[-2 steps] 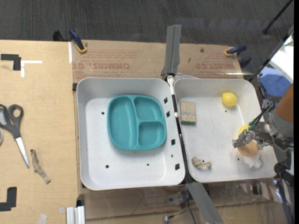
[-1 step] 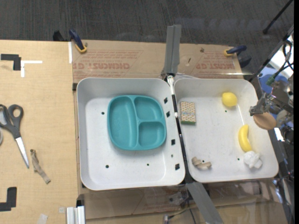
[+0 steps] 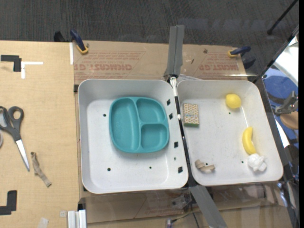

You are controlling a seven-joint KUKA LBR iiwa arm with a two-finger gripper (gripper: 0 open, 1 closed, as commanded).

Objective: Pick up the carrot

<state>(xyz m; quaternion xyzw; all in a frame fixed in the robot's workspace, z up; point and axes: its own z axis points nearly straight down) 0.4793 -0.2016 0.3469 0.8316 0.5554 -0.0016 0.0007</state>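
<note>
— Carrot duty, is it? Where's the carrot?

— Hard to say from where I stand. The right bin [image 3: 266,175] has a lemon [image 3: 232,100], a banana [image 3: 248,140], a patterned block [image 3: 191,114], a white lump [image 3: 256,162] and a small beige scrap [image 3: 204,166]. The left bin [image 3: 90,170] has a teal plate [image 3: 139,124]. The one carrot-coloured thing is an orange-tan shape [image 3: 289,121] past the right bin's far wall, and that could as easily be the arm's orange band.

— And the gripper?

— The gripper [image 3: 285,109] is just beside that shape, at the edge of view, outside the bin. I can't tell whether it's open or shut, or whether it has hold of anything.

— How would a carrot handle, do you think?

— My guess is light and stiff, a smooth tapered toy, apt to slide toward its thin end when squeezed. I'd take it across the thick middle, square to its length, and not near the tip.
</note>
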